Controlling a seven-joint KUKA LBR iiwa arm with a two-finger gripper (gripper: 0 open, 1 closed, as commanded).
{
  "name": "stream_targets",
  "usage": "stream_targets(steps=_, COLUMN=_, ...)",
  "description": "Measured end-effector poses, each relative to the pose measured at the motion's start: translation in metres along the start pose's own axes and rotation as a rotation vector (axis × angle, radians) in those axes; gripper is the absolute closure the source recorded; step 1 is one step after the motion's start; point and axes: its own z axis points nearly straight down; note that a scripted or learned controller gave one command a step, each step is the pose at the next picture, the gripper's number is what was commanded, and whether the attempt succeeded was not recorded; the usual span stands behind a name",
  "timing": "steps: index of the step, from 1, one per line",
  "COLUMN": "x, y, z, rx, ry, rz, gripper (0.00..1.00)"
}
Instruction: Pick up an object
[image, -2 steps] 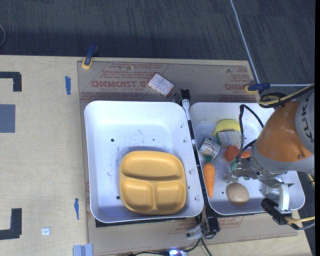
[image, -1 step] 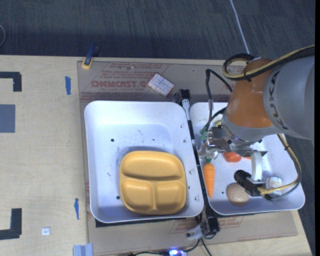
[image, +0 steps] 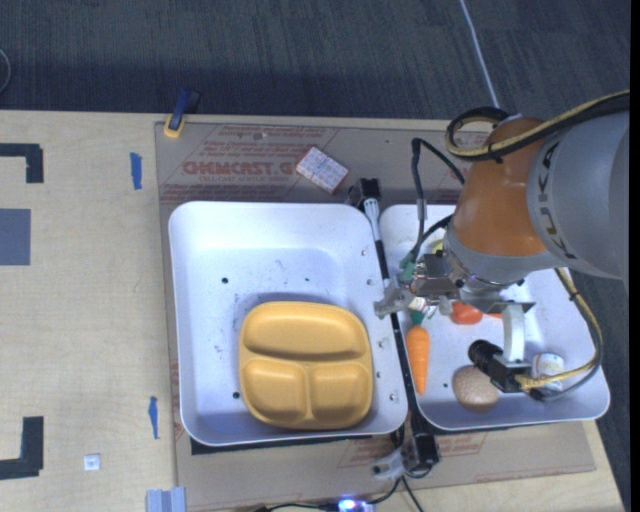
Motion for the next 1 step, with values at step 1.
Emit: stream_targets(steps=1, x=-0.0707, y=-0.0457, z=0.0, rx=0.001, ry=0.0, rz=0.001, gripper=0.0)
